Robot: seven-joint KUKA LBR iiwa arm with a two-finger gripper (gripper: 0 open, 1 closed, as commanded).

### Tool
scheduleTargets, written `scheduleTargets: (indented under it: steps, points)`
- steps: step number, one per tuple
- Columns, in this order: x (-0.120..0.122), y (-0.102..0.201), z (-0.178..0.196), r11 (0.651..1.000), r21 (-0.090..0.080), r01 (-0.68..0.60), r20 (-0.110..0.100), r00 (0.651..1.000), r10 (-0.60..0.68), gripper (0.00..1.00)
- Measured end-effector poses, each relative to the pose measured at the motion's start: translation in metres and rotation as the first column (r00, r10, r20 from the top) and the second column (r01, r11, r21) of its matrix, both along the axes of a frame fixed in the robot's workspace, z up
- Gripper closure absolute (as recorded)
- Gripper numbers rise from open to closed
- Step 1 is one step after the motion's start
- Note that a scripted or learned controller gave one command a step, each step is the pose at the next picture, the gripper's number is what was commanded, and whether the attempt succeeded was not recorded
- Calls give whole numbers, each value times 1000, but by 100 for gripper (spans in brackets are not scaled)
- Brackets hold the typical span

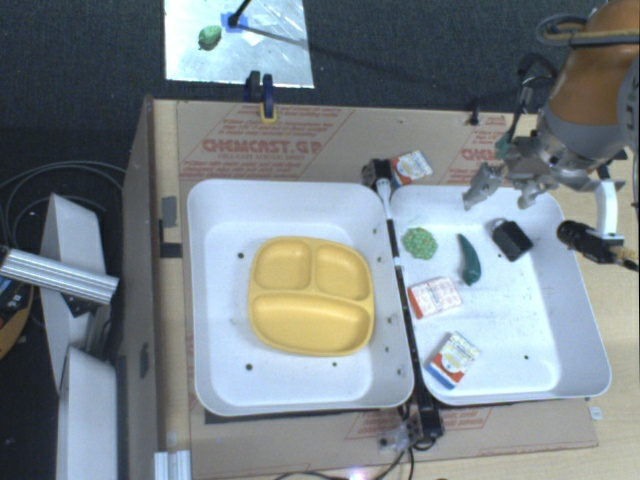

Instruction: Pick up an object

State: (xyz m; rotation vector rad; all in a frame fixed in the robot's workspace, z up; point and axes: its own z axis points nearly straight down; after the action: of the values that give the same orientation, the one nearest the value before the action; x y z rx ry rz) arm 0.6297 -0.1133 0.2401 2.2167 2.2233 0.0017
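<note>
Brown board printed "CHEMCAST GP" in red lies under two white bins. Nearest in the right bin [575, 353] sits one small carton [450, 357] with red and blue print (too small to read), its corner over the front rim. Beyond it lies a red-and-white packet [434, 296], lettering illegible. Farther back are one green crumpled ball [419, 242], one dark teal pepper-shaped piece [468, 257] and one black block [511, 239]. The left bin [220, 268] holds one yellow three-compartment tray [310, 295]. A third little carton [410, 167] lies on the board behind the bins. The gripper [505, 186] hangs over the right bin's far edge, fingers spread wide, holding nothing.
</note>
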Motion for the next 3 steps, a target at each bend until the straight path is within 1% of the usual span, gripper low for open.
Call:
scheduleTargets:
  steps: [1, 2, 3]
  points:
    - [-23, -36, -106, 1000, 0, 2, -4, 1000, -2, 0]
    - [-43, -11, -156, 1000, 1, 1, -1, 1000, -1, 0]
    - [-12, -49, -108, 1000, -1, 2, 2, 1000, -2, 0]
